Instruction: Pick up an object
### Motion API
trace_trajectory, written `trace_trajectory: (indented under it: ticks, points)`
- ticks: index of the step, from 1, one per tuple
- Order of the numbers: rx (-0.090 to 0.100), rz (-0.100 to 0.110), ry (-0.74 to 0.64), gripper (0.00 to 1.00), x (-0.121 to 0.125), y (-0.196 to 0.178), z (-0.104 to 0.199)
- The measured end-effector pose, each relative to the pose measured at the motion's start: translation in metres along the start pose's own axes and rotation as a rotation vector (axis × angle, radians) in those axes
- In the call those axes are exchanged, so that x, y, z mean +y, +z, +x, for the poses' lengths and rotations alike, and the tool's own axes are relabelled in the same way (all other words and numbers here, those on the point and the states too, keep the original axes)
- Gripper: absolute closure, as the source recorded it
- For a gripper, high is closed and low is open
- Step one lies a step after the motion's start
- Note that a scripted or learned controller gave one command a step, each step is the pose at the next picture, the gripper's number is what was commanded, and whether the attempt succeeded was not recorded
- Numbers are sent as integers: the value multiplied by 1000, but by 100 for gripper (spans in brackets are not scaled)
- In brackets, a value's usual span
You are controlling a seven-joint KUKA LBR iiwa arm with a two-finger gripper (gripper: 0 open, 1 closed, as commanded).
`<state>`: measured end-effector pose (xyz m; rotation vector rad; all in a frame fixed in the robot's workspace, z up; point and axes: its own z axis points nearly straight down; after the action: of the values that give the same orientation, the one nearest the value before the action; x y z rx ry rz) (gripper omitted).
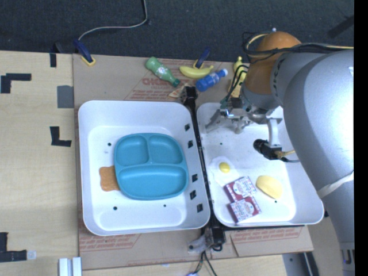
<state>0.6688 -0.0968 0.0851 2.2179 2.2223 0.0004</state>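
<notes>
My gripper (226,122) hangs low over the far left corner of the right bin (299,209), its two metal fingers (214,120) spread open with nothing between them. Nearer the front of that bin lie a small yellow round piece (223,167), a larger yellow lemon-like object (269,186) and two red-and-white packets (240,188) (244,210). All of these sit apart from the gripper, toward the front edge. The grey arm with its orange band (270,56) covers the bin's far right part.
The left bin (92,211) holds a blue divided plate (150,165) with an orange-brown piece (107,179) at its left edge. Behind the bins on the cardboard lie a green bottle (161,71), a banana (195,71) and a blue bottle (211,79).
</notes>
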Motion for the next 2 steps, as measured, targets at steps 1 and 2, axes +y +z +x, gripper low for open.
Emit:
trace_trajectory:
  ticks: [1, 2]
  points:
    - [-1, 1, 0, 0, -18, 0, -2]
    - [-1, 0, 1, 0, -13, 0, -1]
